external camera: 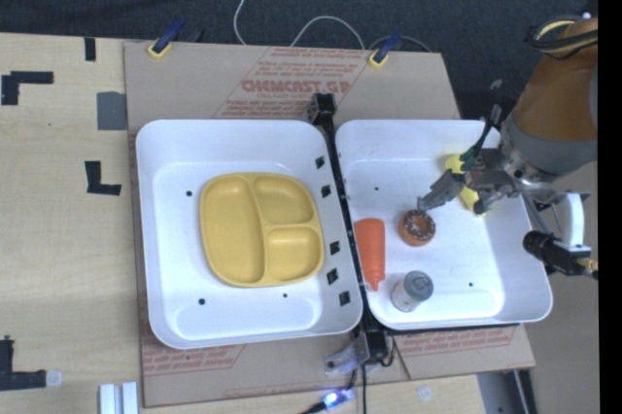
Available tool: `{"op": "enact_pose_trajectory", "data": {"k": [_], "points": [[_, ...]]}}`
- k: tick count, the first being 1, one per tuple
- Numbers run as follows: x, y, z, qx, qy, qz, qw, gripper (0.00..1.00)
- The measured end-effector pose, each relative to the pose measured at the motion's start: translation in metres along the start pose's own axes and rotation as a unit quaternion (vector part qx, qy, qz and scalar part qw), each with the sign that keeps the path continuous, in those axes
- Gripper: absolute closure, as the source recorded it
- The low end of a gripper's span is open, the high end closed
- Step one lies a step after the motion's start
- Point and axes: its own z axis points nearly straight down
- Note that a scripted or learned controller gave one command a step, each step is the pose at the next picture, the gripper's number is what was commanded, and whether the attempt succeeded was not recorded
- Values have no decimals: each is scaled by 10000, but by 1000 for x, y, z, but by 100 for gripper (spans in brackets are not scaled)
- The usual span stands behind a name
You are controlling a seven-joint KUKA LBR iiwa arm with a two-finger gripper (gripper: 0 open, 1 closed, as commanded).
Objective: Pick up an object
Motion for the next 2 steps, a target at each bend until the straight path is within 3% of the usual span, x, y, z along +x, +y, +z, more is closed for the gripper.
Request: {"op": "enact_pose_trajectory", "data": {"k": [1,2], "points": [[0,3,-7,-63,-10,-19,10000,0],[1,12,42,-48,-15,-16,10000,0]]}}
